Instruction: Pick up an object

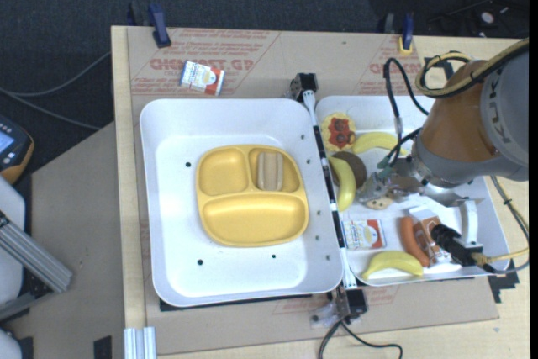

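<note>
Two white bins sit side by side, and the right bin (498, 224) holds the clutter: a banana (393, 266) nearest, then a sachet (364, 233) and a sausage (414, 238), all loose for picking. Beyond these, the gripper (378, 196) hangs low just right of a second banana (343, 182), probably aiming there; its opening I cannot tell. Left, a yellow divided tray (250, 197) fills the other bin (164, 181).
</note>
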Action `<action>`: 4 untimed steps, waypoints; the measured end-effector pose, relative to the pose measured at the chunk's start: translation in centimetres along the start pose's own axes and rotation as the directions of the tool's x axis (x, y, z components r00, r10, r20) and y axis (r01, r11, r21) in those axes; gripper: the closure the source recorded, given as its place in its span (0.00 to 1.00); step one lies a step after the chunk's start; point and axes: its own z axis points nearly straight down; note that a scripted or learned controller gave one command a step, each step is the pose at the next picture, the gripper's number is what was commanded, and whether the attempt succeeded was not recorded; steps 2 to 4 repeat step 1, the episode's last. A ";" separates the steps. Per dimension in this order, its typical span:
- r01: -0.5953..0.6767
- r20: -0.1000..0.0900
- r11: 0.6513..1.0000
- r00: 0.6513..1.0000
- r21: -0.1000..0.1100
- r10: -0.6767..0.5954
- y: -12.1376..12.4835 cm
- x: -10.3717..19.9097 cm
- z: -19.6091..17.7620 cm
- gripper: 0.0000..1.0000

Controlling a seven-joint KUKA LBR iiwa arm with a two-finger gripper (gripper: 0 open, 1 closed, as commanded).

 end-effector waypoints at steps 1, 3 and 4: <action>0.011 0.000 1.000 1.000 -0.011 -0.011 4.9 7.0 -9.6 1.00; 0.011 0.000 1.000 1.000 -0.011 -0.011 4.9 7.0 -9.6 1.00; 0.011 0.000 1.000 1.000 -0.011 -0.011 4.9 7.0 -9.6 1.00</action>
